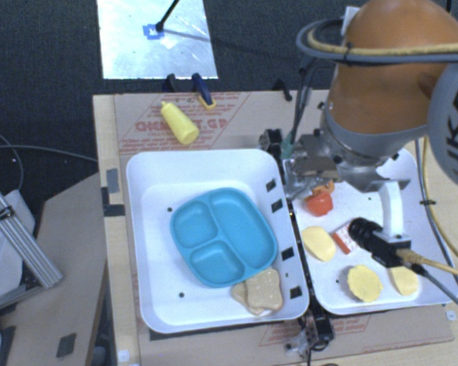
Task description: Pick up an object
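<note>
My gripper (312, 178) hangs over the upper left corner of the right bin (428, 301), under the big orange and grey wrist. Just below it lies a red tomato (318, 204), very close to the gripper's metal end; contact is not visible. Further down the bin lie a pale yellow oval piece (319, 243), a small red piece (340, 240), a round yellow piece (364, 283) and another yellow piece (405, 281). The arm hides the bin's upper right part.
The left bin (150, 222) holds a blue divided plate (223, 235) and a tan bread-like piece (259, 292) at its lower edge. A yellow bottle (179, 122) lies on the cardboard behind the bins. A silver sheet (156, 33) lies farther back.
</note>
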Robot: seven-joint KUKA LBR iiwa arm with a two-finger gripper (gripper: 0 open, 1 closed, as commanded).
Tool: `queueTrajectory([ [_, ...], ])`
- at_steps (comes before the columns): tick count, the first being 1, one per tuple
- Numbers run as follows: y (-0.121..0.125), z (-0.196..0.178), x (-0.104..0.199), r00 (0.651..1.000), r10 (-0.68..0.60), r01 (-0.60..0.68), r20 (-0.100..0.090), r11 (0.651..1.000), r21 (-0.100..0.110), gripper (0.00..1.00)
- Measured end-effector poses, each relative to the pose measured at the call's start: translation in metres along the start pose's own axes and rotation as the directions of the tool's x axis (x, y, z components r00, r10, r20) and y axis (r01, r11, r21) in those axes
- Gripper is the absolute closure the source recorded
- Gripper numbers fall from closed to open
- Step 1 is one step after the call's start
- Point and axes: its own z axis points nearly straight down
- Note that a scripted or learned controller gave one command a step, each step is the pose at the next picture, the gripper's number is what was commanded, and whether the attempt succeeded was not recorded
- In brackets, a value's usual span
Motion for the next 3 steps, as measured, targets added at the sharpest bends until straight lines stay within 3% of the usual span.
queueTrajectory([
  [1, 0.001, -0.002, -0.002, 1.000, -0.002, 0.002, 0.007, 1.000, 0.013, 1.00],
  [3, 0.002, -0.023, -0.002, 1.000, -0.015, 0.015, 0.007, 1.000, 0.010, 1.00],
])
